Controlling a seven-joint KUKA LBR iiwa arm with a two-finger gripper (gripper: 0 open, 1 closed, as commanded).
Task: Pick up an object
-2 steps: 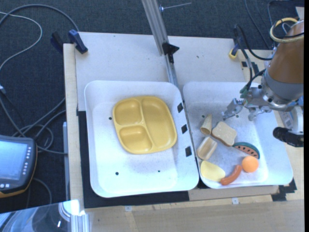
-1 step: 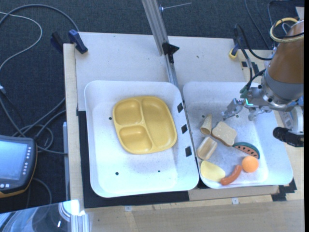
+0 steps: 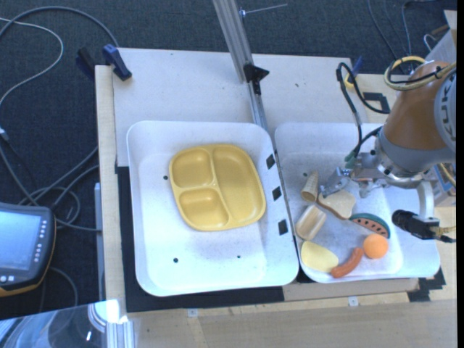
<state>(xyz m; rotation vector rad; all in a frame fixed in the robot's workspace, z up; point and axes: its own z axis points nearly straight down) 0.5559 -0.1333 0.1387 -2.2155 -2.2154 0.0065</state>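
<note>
The right bin [image 3: 290, 145] holds several toy foods. A tan roll [image 3: 310, 185] stands near its middle, with a tan bread slice [image 3: 339, 206] beside it and a tan block [image 3: 310, 222] below. Toward the front lie a yellow piece [image 3: 317, 256], a red-orange sausage [image 3: 348, 262], an orange ball [image 3: 375, 246] and a watermelon slice [image 3: 371, 224]. My gripper [image 3: 335, 185] hangs low inside this bin, just above the bread slice and right of the tan roll. Nothing is visibly lifted by it.
The left bin [image 3: 152, 216] carries a yellow divided plate [image 3: 216, 187]. A metal rail [image 3: 243, 46] runs down between the bins. The arm's grey body [image 3: 417, 133] covers the right bin's far right side, with cables [image 3: 351, 85] behind it.
</note>
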